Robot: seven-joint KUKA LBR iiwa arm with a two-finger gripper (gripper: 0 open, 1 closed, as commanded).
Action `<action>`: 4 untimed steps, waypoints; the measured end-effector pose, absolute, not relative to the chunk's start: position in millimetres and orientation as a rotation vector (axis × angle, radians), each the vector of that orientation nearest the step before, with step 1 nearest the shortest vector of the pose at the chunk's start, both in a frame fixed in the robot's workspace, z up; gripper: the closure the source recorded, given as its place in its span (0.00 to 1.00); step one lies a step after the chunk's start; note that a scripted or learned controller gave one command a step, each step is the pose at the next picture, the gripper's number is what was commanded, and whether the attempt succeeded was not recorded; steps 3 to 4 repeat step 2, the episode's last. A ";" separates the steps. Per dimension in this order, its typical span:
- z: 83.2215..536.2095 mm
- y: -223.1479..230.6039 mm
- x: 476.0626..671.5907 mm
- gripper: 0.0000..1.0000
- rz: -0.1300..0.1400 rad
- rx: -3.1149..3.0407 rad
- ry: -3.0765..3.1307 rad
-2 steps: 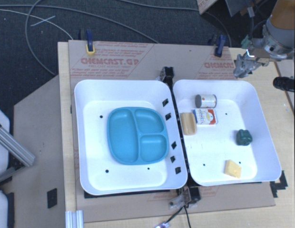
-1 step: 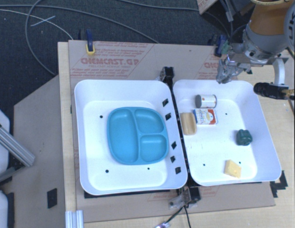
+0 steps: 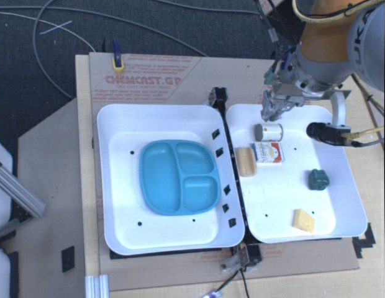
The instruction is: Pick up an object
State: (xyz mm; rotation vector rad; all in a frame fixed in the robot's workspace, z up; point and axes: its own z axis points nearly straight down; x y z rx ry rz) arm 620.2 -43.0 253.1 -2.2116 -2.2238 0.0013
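Small white cylindrical container with a grey cap [image 3: 269,131], lying on its side in the upper left of the right-hand shallow white bin [image 3: 341,219] — the likeliest target, since the two-finger gripper [image 3: 273,112] hangs directly above it, near or perhaps touching its upper edge. Whether the claw is spread or closed cannot be told from this angle; nothing is visibly held between its tips.

Just below the container lies a small flat white box with red and blue print [image 3: 267,152], its top edge almost against the container; to that box's left, a tan oblong sponge-like block [image 3: 245,161] sits beside the bin's left wall. Further toward the lower right are a dark green rounded lump [image 3: 317,179] and a yellow wedge-shaped piece [image 3: 303,220], both well apart from the gripper.

Probable risks: the container, being round and on its side, may roll away from a closing finger — toward the printed box or the bin wall; a descent slightly low in the frame may pinch the box too, or wedge a fingertip between the two.

The left-hand shallow white bin [image 3: 118,219] holds a blue three-compartment plastic plate [image 3: 179,176].
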 end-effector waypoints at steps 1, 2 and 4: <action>250.9 0.1 610.8 1.00 0.000 -2.213 -2.224; 249.9 49.0 604.7 1.00 0.000 -2.212 -2.224; 249.9 49.0 604.7 1.00 0.000 -2.212 -2.224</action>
